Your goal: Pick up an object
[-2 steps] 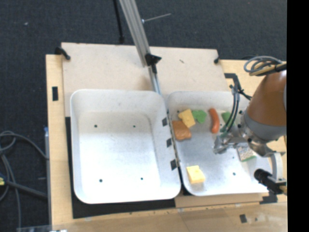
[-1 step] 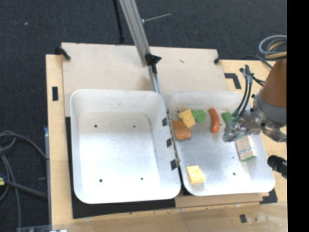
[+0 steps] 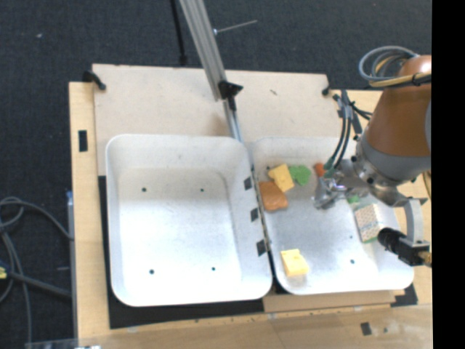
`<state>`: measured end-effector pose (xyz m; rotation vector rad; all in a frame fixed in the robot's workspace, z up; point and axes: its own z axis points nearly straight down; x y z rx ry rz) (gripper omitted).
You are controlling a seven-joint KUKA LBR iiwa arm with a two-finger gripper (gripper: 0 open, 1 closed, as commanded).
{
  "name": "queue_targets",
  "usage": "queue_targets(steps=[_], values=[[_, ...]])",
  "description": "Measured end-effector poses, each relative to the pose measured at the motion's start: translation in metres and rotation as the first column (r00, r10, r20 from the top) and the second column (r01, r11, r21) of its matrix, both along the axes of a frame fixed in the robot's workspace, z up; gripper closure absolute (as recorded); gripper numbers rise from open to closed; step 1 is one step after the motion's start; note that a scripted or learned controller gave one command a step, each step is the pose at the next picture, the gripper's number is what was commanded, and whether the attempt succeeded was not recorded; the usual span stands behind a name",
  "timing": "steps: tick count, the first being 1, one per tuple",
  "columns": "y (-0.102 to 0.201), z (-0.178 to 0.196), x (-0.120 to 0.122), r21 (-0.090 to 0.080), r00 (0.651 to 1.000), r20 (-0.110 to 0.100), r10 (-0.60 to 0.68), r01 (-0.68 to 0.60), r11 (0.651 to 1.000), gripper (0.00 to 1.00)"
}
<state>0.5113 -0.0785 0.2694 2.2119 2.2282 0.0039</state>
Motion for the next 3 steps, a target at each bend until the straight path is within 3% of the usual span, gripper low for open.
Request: queue_targets(steps=[2,3], values=[[0.096,-0.021,0.033,-0.001,1.0,-0.002,-0.002,0.002,1.0,1.0],[0.154,-0.014,0.044,0.002,1.0,-0.002,0.001,-0.001,1.0,1.0]])
